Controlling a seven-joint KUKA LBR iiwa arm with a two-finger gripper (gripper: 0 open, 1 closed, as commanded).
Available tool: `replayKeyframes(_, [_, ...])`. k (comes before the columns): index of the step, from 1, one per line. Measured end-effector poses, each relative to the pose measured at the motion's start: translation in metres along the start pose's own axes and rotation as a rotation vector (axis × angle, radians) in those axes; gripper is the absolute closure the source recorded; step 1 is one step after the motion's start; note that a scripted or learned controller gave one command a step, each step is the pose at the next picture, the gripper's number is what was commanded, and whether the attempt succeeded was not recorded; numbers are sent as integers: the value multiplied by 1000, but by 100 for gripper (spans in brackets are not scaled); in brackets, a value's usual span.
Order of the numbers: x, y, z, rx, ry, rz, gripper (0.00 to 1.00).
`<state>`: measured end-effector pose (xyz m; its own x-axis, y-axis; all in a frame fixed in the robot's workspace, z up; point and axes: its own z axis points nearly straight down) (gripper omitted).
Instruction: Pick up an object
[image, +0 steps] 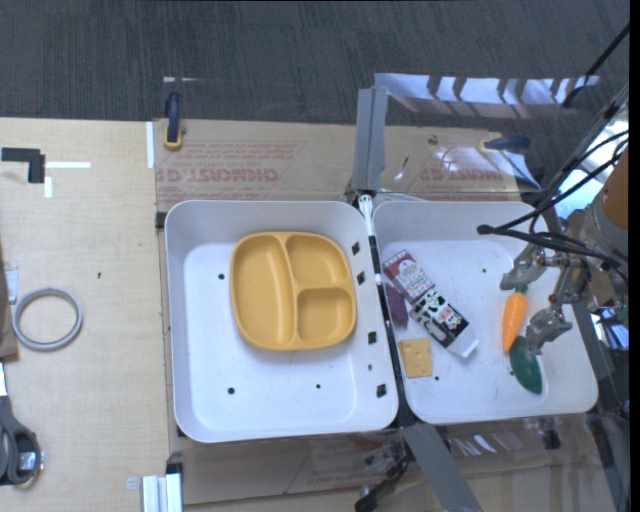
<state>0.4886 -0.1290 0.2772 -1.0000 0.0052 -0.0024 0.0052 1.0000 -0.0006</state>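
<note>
A pale wooden desk (90, 400) carries two shallow white bins. The left bin (190, 400) holds a smooth yellow three-compartment plate (293, 290). In the right bin (470, 395), the metal pincer (533, 300) stands spread wide around a tapered orange toy carrot (513, 318) with a green top.

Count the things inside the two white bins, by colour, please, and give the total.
Yellow: 2, the divided plate and the cracker.
Orange with green: 1, the carrot.
Purple: 1, the strip beside the carton.
White with print: 1, the carton.
Total: 5.
</note>
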Motion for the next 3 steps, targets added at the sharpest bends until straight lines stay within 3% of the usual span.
replayKeyframes(1, [-26, -22, 22, 1, 2, 478, 0])
replayKeyframes(2, [-26, -73, 151, 1, 2, 687, 0])
replayKeyframes(3, [11, -93, 186, 1, 3, 727, 0])
